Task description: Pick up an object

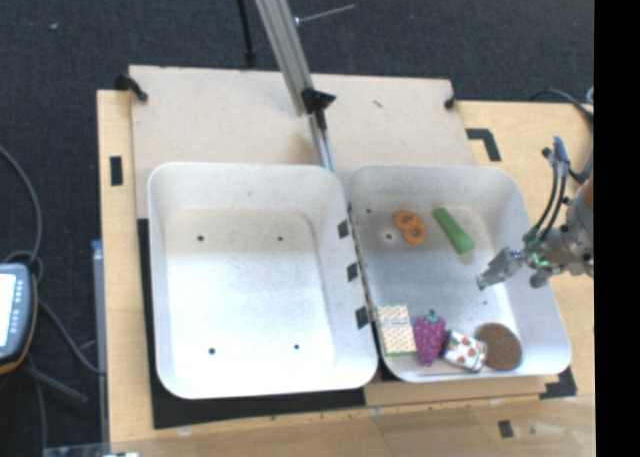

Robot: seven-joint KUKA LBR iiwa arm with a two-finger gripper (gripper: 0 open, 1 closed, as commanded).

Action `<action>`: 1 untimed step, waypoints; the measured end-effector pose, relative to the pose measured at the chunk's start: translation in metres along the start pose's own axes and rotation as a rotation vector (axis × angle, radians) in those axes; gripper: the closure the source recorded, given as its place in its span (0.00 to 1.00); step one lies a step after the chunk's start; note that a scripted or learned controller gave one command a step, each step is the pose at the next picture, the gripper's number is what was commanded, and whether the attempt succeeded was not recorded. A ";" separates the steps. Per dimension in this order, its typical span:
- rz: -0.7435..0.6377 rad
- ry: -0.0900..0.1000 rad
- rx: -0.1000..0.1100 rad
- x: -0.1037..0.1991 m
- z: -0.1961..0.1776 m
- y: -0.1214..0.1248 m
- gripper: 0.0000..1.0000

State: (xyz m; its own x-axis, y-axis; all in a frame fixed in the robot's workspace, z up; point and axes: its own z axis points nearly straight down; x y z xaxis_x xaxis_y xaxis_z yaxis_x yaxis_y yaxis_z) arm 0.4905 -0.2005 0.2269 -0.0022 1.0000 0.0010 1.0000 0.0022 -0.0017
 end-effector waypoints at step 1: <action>0.001 -0.002 -0.005 0.000 -0.002 0.001 0.00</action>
State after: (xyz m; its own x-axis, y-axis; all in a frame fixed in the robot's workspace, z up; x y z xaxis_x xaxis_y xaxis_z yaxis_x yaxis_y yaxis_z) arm 0.4915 -0.2006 0.2294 -0.0015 1.0000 -0.0005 1.0000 0.0015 0.0034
